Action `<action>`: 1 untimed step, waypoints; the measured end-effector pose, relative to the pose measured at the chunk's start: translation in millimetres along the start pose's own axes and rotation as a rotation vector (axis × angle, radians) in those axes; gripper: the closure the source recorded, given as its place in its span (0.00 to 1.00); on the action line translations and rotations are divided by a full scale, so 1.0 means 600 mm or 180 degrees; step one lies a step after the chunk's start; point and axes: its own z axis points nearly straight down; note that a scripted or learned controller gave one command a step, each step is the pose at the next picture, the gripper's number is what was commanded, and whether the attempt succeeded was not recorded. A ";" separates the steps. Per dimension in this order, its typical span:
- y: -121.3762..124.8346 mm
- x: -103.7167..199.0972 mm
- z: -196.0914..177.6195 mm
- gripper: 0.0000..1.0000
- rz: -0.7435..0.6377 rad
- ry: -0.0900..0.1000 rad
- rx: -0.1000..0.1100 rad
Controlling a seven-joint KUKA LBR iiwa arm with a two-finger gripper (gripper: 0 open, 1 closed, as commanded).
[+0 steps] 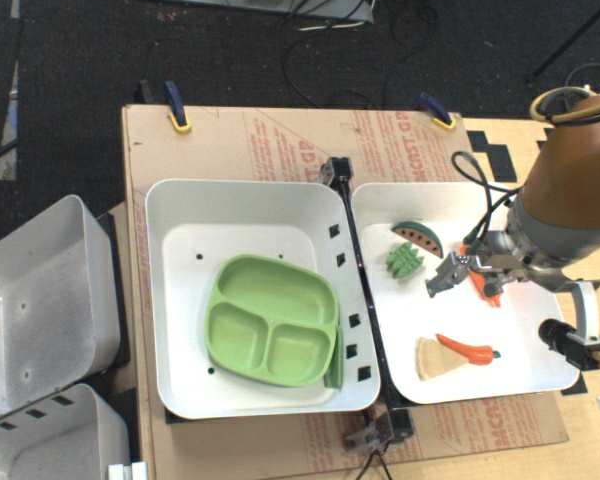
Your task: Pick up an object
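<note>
In the right bin (380,208) lie a watermelon slice (420,235), a green leafy toy (404,260), a red chili pepper (467,348) and a tan wedge (438,360). An orange-red piece (485,284) lies by the gripper. My gripper (446,277) hangs over the middle of the right bin, just right of the green toy and below the watermelon slice. Nothing shows between its fingers.
The left bin (170,208) holds a green three-compartment plate (270,320). A black divider (355,268) runs between the bins. Blue-and-yellow clamps (178,108) pin the cardboard bench. Grey-white tubs (35,298) stand at the far left.
</note>
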 end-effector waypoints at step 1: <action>0.004 0.000 -0.010 0.00 -0.0009 -0.0006 -0.0040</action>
